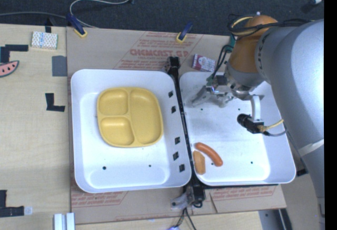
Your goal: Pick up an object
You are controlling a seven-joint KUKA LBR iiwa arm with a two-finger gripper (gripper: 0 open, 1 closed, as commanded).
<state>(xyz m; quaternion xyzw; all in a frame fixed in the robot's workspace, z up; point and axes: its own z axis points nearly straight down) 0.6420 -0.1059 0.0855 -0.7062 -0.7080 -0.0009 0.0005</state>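
Your hand (pixel 202 96), how far open you cannot tell, hovers well above the orange plastic sausage (pixel 209 153) lying in the right white bin (pixel 274 171).

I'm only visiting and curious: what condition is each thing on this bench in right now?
Plate: upright in left bin, nothing on it.
Hot dog: lying loose in right bin.
Bun: lying by the divider, beside the hot dog.
Pincer: low in right bin, away from both foods.
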